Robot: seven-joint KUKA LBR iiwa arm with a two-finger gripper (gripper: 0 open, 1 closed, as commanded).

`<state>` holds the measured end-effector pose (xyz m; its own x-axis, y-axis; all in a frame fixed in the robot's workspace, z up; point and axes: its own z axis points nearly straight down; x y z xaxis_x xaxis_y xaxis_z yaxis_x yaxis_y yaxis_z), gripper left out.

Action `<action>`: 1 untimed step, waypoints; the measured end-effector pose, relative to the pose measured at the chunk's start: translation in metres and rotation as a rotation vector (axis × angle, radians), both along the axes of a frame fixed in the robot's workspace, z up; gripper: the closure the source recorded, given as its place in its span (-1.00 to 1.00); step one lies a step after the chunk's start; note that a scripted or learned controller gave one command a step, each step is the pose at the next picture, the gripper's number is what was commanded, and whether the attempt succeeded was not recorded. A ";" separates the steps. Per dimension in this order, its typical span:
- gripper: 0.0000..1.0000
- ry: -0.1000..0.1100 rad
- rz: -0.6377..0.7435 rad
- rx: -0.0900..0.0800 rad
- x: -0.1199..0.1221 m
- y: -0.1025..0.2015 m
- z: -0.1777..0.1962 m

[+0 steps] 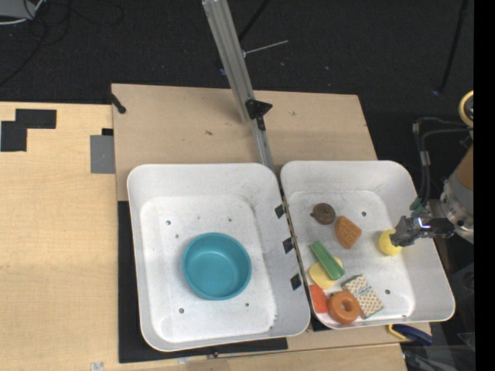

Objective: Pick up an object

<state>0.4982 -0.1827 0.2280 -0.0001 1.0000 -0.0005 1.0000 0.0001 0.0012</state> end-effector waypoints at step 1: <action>1.00 0.002 0.004 0.001 0.009 0.059 0.007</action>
